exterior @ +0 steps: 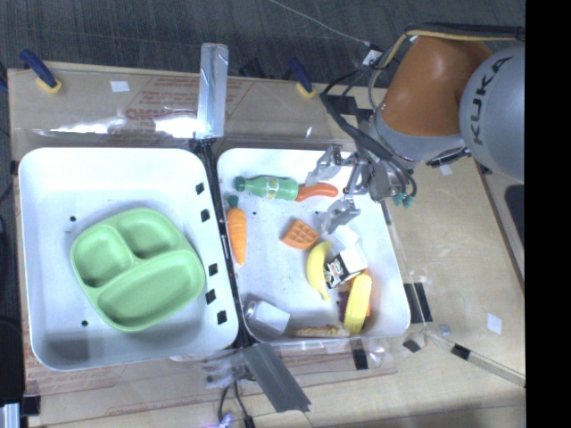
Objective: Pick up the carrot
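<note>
The carrot (236, 235) is orange with a green top. It lies lengthwise along the left wall of the right bin (385, 239), its tip toward the front. My gripper (335, 188) hangs over the back right of that bin, well to the right of the carrot. Its fingers (342, 214) stand open. The right end of a small orange oblong piece (316, 192) lies about level with the gap between them. Nothing is lifted.
A green bottle (267, 186) lies at the back of the right bin. A waffle piece (301, 234), a banana (317, 270), a black-and-white packet (344, 265) and a yellow item (359, 300) sit nearby. The left bin (45, 239) holds a green divided plate (136, 267).
</note>
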{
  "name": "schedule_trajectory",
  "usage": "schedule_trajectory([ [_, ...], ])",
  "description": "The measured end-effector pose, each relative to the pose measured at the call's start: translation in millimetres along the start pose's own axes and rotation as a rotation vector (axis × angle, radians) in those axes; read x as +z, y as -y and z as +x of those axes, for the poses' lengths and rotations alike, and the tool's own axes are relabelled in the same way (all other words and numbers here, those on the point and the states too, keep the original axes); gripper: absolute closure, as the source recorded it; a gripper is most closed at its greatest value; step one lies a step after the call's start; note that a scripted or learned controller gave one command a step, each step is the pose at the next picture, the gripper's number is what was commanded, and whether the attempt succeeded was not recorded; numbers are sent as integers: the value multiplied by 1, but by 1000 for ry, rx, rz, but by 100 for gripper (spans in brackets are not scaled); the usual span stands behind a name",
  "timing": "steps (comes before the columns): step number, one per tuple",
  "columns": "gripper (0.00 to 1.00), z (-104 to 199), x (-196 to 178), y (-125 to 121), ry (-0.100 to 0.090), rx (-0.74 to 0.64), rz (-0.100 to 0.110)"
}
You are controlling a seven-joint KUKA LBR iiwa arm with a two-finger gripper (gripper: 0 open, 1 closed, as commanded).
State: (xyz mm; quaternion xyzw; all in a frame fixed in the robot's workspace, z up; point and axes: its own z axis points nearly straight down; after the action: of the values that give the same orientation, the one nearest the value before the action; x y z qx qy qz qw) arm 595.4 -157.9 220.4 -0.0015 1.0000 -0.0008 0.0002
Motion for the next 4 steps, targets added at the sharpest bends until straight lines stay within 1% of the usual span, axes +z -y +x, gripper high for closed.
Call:
schedule_trajectory([
  [1, 0, 8, 128, 9, -7, -121, -4],
  [2, 100, 3, 112, 7, 4, -131, -1],
  [3, 100, 49, 130, -53, -2, -145, -4],
  [4, 100, 0, 127, -60, 3, 84, -2],
])
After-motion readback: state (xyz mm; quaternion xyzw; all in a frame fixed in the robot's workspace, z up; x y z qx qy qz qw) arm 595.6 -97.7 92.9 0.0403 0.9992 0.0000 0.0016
